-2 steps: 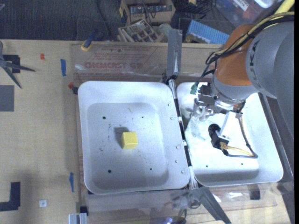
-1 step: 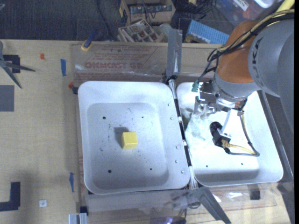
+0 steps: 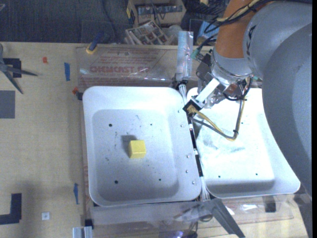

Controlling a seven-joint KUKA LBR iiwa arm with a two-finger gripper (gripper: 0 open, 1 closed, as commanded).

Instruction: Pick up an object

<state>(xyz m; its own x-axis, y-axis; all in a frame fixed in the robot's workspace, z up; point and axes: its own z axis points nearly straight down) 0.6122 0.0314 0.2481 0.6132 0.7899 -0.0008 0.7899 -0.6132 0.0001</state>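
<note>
A small yellow cube-shaped block (image 3: 137, 148), plain and matte with no markings to be made out, lies alone on the floor of the shallow white left-hand bin (image 3: 148, 175). It sits flat on one face, roughly at the middle of that floor and well apart from all four walls. Its edges are turned slightly against the bin's sides, and a soft grey shadow falls just beside its upper-left corner.

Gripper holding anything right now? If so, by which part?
Nothing visibly held. The gripper hangs over the right bin; the yellow block lies loose in the left bin, apart from it.
</note>
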